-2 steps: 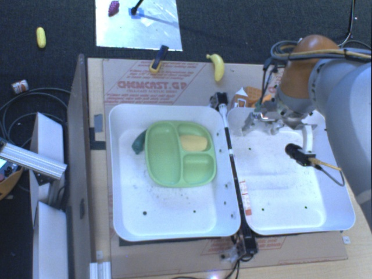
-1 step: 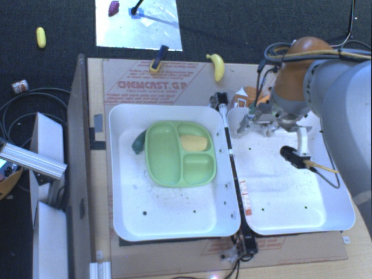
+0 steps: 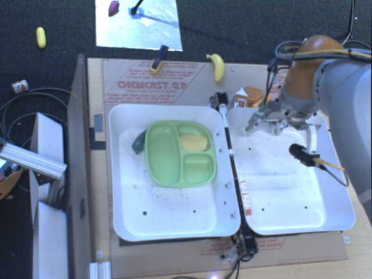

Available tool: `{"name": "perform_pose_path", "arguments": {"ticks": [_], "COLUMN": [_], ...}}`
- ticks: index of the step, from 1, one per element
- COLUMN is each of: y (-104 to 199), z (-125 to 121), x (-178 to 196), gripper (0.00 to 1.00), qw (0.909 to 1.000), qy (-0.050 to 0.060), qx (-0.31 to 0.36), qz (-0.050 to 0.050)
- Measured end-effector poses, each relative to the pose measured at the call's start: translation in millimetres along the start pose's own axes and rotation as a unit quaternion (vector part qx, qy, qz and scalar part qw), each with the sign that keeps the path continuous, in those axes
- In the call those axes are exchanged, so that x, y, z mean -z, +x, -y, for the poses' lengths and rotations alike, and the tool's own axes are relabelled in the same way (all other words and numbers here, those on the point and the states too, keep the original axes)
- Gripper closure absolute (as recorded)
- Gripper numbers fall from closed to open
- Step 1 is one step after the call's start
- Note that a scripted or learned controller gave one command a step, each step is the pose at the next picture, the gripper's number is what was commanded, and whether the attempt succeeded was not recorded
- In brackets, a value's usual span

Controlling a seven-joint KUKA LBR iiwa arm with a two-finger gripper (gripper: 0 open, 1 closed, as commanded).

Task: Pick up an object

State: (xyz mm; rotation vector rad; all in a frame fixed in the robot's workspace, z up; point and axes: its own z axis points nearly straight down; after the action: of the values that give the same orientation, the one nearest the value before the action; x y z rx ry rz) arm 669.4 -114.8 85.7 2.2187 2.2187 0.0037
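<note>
Arm [image 3: 343, 89] reaches in from the right of the view, orange band [image 3: 307, 63] uppermost; gripper [image 3: 266, 124] sits low over the far left corner of the right bin [image 3: 279, 205], close to that bin's rear wall. Whether the pincer is spread or pressed together I cannot tell from this angle; nothing is seen pinched in it.

Things to pick lie in the left bin [image 3: 174, 217]. The green divided plate [image 3: 168, 156] rests flat near the middle of the bin floor. A yellow piece [image 3: 193, 142] lies in the plate's far right compartment. A dark green thing [image 3: 139, 142] lies on the bin floor, touching or just beside the plate's left rim; shape too small to make out. All three are well apart from the gripper, with the wall between the bins in between.

Right bin floor shows scattered dark specks.

Outside the bins, a banana [image 3: 218, 67] lies on the cardboard sheet [image 3: 145, 83] behind them. An orange and white packet [image 3: 248, 96] sits just behind the right bin. A yellow and dark tool [image 3: 158, 58] lies at the cardboard's far edge. Beyond it is a shiny sheet [image 3: 157, 31] on the dark floor, with a small purple thing [image 3: 114, 7] on it. A small yellow thing [image 3: 40, 37] lies on the floor to the far left.
</note>
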Motion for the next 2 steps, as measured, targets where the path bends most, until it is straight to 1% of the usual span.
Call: {"name": "perform_pose_path", "arguments": {"ticks": [1,2], "y": [13.8,11.0], "z": [0.1,0.2], "x": [-0.7,-0.5], "gripper": [0.0,0.0], "qw": [1.0,1.0], "qy": [0.001,0.001], "qx": [0.002,0.001], "qz": [0.0,0.0]}}
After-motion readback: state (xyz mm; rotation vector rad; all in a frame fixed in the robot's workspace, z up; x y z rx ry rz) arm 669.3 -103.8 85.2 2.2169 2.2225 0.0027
